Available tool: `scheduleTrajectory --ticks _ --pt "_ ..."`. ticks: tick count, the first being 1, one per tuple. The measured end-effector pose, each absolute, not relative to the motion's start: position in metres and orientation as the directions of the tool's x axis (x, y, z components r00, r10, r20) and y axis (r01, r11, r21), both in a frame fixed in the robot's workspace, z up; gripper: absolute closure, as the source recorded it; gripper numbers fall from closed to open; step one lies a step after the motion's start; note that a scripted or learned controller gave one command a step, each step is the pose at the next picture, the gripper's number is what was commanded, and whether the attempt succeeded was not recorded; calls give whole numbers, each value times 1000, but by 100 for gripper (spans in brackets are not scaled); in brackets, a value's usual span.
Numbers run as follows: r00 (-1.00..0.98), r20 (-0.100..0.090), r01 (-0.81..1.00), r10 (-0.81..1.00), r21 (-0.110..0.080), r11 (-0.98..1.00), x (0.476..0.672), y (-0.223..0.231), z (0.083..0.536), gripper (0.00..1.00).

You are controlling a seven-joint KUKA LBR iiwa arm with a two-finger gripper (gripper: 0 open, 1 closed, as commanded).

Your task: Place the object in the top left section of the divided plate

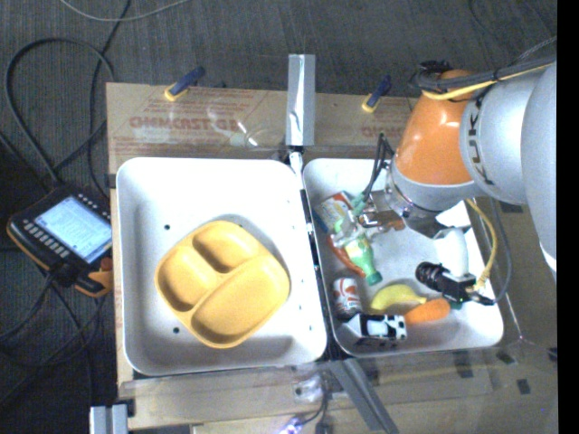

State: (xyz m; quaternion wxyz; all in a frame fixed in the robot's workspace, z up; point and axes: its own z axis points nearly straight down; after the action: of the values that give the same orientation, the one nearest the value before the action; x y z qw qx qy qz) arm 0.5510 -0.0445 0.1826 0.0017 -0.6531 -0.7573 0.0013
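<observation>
A yellow divided plate (223,282) lies in the left bin (145,197), with two small sections towards the back and one large section in front. My gripper (364,219) hangs low over the back left part of the right bin (488,331). It is right above a green bottle-like item (361,259) and an orange and white packet (333,210). The gripper body hides whatever may be between its tips.
Towards the front of the right bin lie a yellow banana (394,296), an orange carrot (427,312), a red and white can (347,291) and a black and white toy (384,326). A handheld controller (63,236) sits left of the bench.
</observation>
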Motion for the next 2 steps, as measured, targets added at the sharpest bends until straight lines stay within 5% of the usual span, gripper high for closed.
scheduleTrajectory --ticks 1,2 --pt "-195 -1 981 981 -3 195 566 50 246 100" --pt "-320 -3 947 947 -2 320 565 3 294 100"
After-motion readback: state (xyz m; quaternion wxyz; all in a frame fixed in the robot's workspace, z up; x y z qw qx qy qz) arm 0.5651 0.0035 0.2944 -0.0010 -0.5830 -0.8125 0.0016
